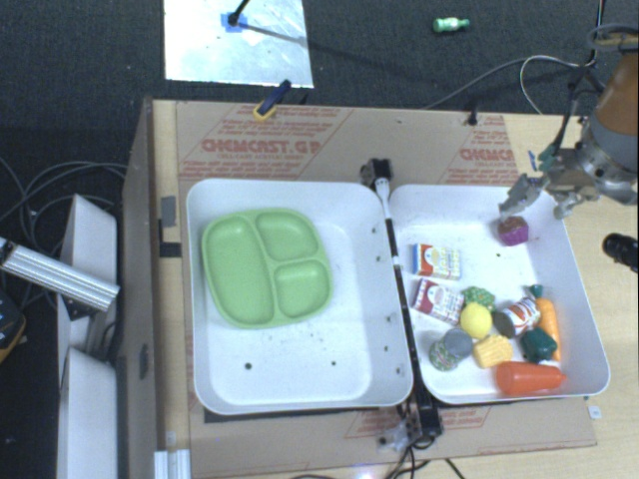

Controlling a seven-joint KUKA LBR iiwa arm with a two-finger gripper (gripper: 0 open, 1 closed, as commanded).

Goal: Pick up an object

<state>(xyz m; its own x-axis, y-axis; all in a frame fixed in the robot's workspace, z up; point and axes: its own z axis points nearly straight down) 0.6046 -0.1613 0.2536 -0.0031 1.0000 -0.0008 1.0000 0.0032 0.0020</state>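
**Right bin: purple piece under the end effector**

Item: purple piece (513,231), small, rounded, toy-like. It lies in the upper part of the right bin (589,327), alone on bare white floor and well apart from the other contents. Judged light and stiff, likely smooth plastic that could slip or roll. Best taken across its widest part, fingers coming straight down on either side.

End effector (546,196): just above and to the right of the purple piece, fingers spread apart, nothing between them.

Other contents, right bin: two cartons (436,260), one below the other, near the divider. A crowded heap at the lower right holds a lemon (476,319), a grey lump (450,349), a red-and-white can (518,316), an orange carrot (548,325), a dark green piece (539,344) and a red-orange piece (529,376), all touching or nearly so.

Left bin (230,387): one green divided plate (266,267).

Table (300,143): bears both bins side by side.
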